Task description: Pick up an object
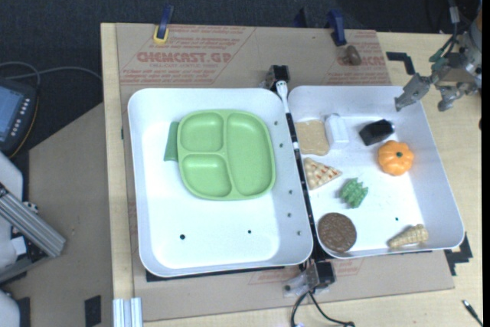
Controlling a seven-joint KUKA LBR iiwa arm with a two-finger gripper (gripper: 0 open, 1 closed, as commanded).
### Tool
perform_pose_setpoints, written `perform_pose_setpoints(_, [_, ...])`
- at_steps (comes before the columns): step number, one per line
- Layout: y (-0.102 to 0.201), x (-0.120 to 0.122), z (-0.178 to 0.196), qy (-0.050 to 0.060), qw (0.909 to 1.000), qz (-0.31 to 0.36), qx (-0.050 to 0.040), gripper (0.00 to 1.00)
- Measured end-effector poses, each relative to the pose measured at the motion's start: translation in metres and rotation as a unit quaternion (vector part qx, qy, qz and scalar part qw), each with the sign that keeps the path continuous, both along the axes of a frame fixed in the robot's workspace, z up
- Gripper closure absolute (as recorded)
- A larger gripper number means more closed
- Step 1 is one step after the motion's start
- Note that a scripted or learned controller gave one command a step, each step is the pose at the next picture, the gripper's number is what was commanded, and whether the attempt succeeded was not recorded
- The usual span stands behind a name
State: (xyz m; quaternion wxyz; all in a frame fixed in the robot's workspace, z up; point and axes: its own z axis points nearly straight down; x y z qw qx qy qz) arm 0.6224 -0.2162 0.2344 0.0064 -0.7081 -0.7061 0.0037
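Observation:
The right bin (pixel 429 188) holds several toy foods: a black block (pixel 375 132), an orange pumpkin (pixel 395 158), a small white piece (pixel 334 128), a tan bread slice (pixel 312 136), a pizza wedge (pixel 320 173), a green broccoli (pixel 354 192), a brown round patty (pixel 337 232) and a pale cone (pixel 407 238). My gripper (pixel 423 101) hangs over the bin's far right corner, up and to the right of the black block. Its fingers are open with nothing between them.
The left bin (pixel 153 226) contains a green divided plate (pixel 227 154). A black hinge strip (pixel 295 157) runs between the two bins. Clamps stand on the board's far edge at the left (pixel 161 28) and the right (pixel 335 27).

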Motion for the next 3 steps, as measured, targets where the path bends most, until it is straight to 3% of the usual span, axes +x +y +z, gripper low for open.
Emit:
perform_pose_setpoints(1, [0.000,0.003,0.008,-0.007,1.0000,0.002,-0.0018,0.00])
perform_pose_setpoints(3, [0.006,0.003,-0.108,-0.003,1.0000,0.001,-0.0008,0.00])
